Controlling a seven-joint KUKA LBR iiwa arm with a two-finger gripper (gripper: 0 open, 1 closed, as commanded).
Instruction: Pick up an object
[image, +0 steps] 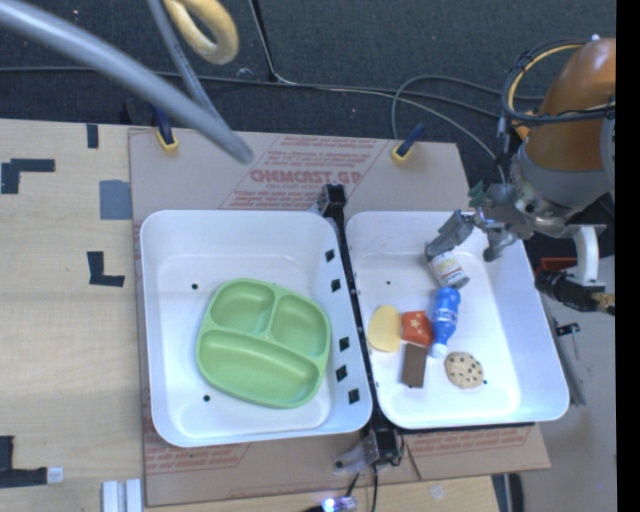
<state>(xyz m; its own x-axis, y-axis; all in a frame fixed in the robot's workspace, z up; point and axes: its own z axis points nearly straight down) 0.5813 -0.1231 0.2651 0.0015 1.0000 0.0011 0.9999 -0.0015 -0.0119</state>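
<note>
The desk is seen from above, covered in part by a brown cardboard sheet on which two shallow white bins are set side by side. The left bin is occupied by a green divided plate, laid flat near its middle. The grey arm, with its orange band, is reached in from the right over the far right corner of the right bin. The gripper is held low over the upper part of that bin, its two fingers spread apart, with nothing seen between them. Just below the left finger a small jar with a pale label is found, lying close to the fingertip; whether it is touched cannot be told. Below it a blue bottle is laid at a slant. Beside the bottle a red block and a yellow rounded piece are placed, with a brown bar just beneath them. A speckled cookie is set to the right of the bar
</note>
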